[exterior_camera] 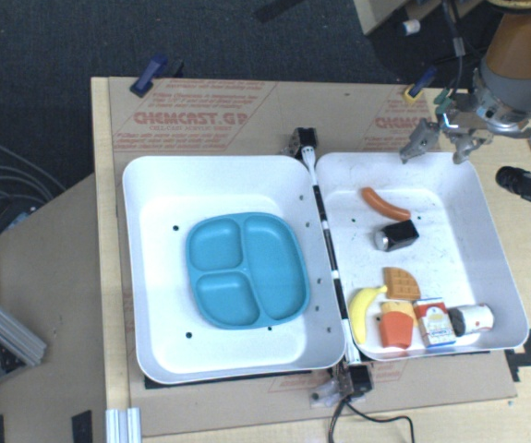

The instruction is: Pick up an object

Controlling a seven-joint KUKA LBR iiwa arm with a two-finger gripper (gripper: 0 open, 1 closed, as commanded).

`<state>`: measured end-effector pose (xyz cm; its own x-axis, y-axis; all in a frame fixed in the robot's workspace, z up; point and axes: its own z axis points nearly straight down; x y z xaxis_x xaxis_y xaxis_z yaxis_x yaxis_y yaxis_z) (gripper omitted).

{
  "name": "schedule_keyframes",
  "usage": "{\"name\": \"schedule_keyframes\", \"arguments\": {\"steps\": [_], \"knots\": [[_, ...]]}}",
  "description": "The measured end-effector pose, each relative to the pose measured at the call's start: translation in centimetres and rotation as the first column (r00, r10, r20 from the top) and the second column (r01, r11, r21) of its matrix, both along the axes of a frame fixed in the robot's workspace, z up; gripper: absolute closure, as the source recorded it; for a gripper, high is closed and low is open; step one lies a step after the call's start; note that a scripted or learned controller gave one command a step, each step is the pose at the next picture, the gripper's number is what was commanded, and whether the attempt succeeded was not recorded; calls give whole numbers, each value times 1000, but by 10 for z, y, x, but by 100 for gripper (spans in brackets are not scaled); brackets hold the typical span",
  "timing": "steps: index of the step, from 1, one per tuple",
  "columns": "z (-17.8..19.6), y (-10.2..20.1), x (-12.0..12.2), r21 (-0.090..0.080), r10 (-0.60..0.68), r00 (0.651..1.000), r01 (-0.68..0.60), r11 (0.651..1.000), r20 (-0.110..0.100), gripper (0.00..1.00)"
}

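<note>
My gripper [441,146] hangs over the far edge of the right bin [487,238], its two fingers spread apart with nothing between them. Below it in that bin lie a red-orange sausage [385,202] and a small dark can [396,236]. Nearer the front sit a waffle-like biscuit [401,283], a yellow banana [365,310], an orange block [395,325], a red and white carton [434,324] and a white bottle [473,320]. The gripper is well above and behind all of these.
The left bin [154,201] holds a blue divided plate [246,269]. A black hinge bar [321,220] runs between the bins. Blue clips [149,75] sit on the brown board behind. Cables and metal framing lie at the left.
</note>
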<state>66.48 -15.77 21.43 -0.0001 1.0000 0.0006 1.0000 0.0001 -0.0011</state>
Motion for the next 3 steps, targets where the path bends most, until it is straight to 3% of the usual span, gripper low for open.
{"name": "schedule_keyframes", "arguments": {"steps": [1, 2, 3], "knots": [[-131, 1, 1, 0, 1, 1000, -1, 1000, -3, 0], [-129, 66, 2, 2, 1, 1000, -1, 1000, -2, 0], [-130, 65, -73, 0, -1, 1000, 1, 1000, -1, 0]]}}
